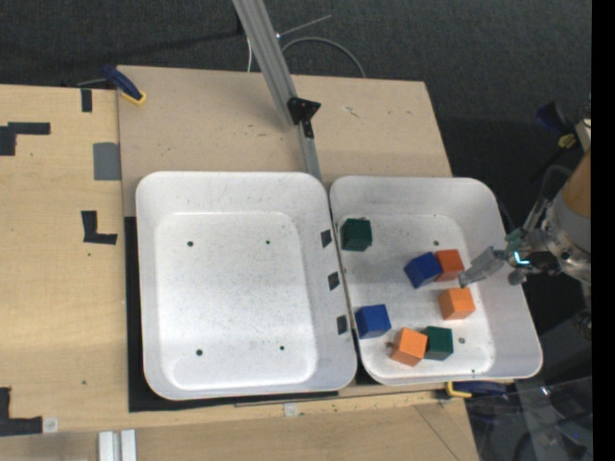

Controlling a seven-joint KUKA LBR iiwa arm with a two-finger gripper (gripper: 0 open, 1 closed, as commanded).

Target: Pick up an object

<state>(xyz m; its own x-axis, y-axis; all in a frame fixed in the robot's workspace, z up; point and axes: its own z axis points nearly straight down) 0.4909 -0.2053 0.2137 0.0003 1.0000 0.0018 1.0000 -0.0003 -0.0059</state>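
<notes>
Camera view: two shallow white plastic bins are sitting side by side on the wooden bench (240, 104). The left bin (154, 200) is lying at 9 o'clock from the right bin (480, 205), their inner rims touching.

The right bin is holding six small cubes. A dark green cube (356, 233) is resting toward 11 o'clock in that bin. A blue cube (422, 270) is touching an orange cube (449, 261) near the bin's centre. Another orange cube (456, 303) is lying just at 6 o'clock from that pair. A second blue cube (373, 319) is sitting toward 8 o'clock. A third orange cube (410, 345) is touching a second dark green cube (438, 342) toward 6 o'clock.

The two-finger gripper (478, 272) is reaching over the bin's 3 o'clock rim, its tip just beside the centre orange cube. Its grip state cannot be determined. No cube is showing in it.
</notes>
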